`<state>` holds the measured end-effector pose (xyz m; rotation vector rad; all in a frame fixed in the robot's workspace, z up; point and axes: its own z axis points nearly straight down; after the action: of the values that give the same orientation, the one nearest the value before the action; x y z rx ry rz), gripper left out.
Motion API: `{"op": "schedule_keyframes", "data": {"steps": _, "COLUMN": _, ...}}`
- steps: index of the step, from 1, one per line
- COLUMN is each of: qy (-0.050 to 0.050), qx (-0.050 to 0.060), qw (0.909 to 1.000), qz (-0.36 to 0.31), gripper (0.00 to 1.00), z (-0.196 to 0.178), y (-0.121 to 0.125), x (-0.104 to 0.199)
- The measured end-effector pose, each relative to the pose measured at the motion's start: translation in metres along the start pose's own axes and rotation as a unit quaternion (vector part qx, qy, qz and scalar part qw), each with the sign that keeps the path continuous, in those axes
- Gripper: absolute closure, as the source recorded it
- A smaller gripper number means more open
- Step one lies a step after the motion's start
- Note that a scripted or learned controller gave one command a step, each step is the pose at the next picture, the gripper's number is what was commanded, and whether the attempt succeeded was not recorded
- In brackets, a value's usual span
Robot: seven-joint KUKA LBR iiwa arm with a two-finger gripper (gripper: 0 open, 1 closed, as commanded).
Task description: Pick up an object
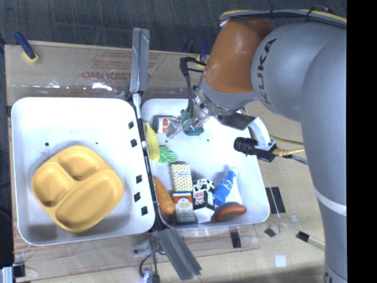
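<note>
My gripper (180, 124) hangs low over the back left part of the right bin (250, 184), under the orange wrist band. A small teal piece (194, 128) shows at its tip, and I cannot make out whether it is held. Just left of the tip lies a red and white can (163, 124). Nearer the front are a yellow banana (152, 141), a green toy (168, 155), a patterned cracker box (181, 176), a carrot (164, 197), a cow-print carton (204, 194), a blue bottle (225, 187) and a brown sausage (228, 211).
The left bin (35, 114) holds a yellow divided tray (76, 186). A grey divider bar (139, 58) runs between the bins. The arm's large grey body (306, 87) covers the right bin's back right side. A black cable plug (254, 147) juts over the bin.
</note>
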<state>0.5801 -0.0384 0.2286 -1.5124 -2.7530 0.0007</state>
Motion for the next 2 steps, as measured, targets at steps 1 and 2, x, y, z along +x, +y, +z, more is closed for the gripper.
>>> {"op": "schedule_keyframes", "data": {"steps": 1, "qy": 0.000, "qx": 0.000, "qw": 1.0000, "qz": 0.000, "gripper": 0.00, "z": 0.000, "y": 0.000, "x": 0.000}}
{"op": "schedule_keyframes", "data": {"steps": 2, "qy": 0.001, "qx": 0.001, "qw": 0.9998, "qz": -0.018, "gripper": 0.00, "z": 0.038, "y": -0.013, "x": -0.041}}
